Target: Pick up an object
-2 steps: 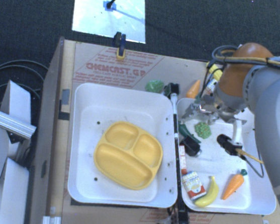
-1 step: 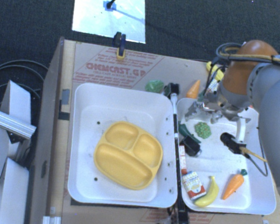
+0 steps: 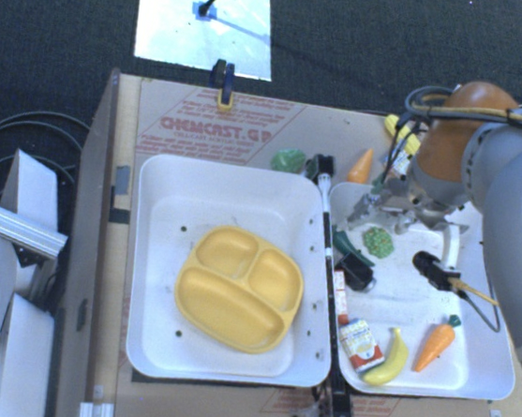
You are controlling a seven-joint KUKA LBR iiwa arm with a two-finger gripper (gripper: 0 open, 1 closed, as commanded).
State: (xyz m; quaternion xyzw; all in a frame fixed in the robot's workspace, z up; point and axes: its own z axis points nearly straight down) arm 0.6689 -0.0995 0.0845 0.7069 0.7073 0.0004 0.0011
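arm is reaching in from the right, hanging over the far end of the right bin. gripper is sitting just above a green lump; whether it is open or closed, cannot tell. carrot, banana and carton are crowding the near edge. mid floor of that bin is lying bare. yellow tray is taking the left bin centre, rims free.

fixed overhead camera, slanted down, both bins
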